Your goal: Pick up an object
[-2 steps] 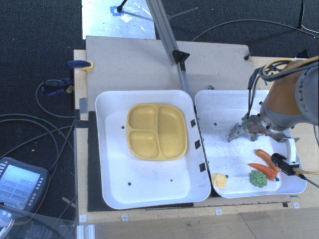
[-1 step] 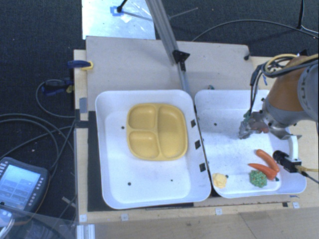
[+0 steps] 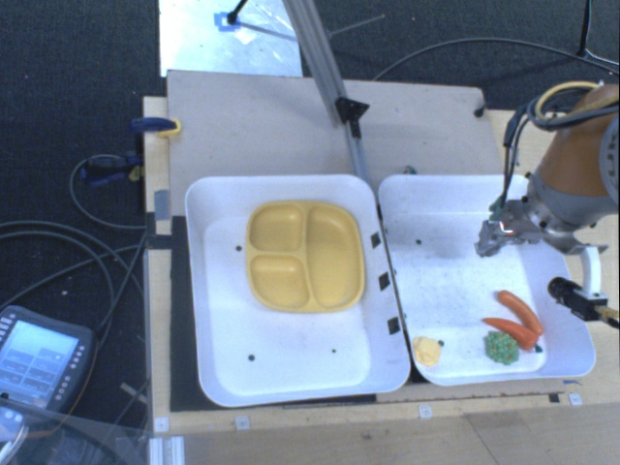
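Two white bins side by side: left bin [image 3: 218, 356] carries a yellow divided plate [image 3: 303, 256]; right bin [image 3: 441, 197] has the pickable bits at its near edge – two orange carrots [image 3: 518, 320], green broccoli [image 3: 501, 348], small yellow piece [image 3: 426, 351]. Gripper [image 3: 492, 236] hangs farther back over bare floor, nothing seen in it, jaw opening cannot be told. Risk: carrots touch, broccoli just beside, wall close – a descent may nudge or straddle

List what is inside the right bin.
The right bin holds two orange carrots, a green broccoli piece and a small yellow item. The gripper hangs over it, covering part of the floor.
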Robot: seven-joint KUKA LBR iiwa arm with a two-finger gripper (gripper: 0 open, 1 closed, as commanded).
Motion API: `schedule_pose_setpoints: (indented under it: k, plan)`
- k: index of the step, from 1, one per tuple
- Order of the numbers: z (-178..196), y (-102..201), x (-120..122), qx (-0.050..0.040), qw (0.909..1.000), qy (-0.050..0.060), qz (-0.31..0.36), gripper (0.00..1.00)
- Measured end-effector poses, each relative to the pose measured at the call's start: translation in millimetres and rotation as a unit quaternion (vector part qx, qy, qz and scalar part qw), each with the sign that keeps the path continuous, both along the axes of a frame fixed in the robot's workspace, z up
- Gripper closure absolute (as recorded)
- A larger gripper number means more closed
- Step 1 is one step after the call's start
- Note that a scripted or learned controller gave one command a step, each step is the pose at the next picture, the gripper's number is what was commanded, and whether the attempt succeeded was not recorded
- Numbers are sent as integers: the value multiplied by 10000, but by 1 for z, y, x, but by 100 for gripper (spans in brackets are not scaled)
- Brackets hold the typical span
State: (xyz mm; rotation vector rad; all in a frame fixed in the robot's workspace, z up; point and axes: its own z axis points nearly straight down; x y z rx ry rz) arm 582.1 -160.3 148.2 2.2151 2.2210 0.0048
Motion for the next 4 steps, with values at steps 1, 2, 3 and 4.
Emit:
schedule_pose_setpoints:
  k: [1, 2, 3, 4]
  plan:
    - [45, 4, -1, 0, 10000, -3, 14, 100]
    - [99, 5, 11, -4, 10000, -15, 19, 100]
    - [108, 57, 26, 14, 10000, 5, 39, 100]
    - [108, 99, 39, 9, 10000, 7, 37, 100]
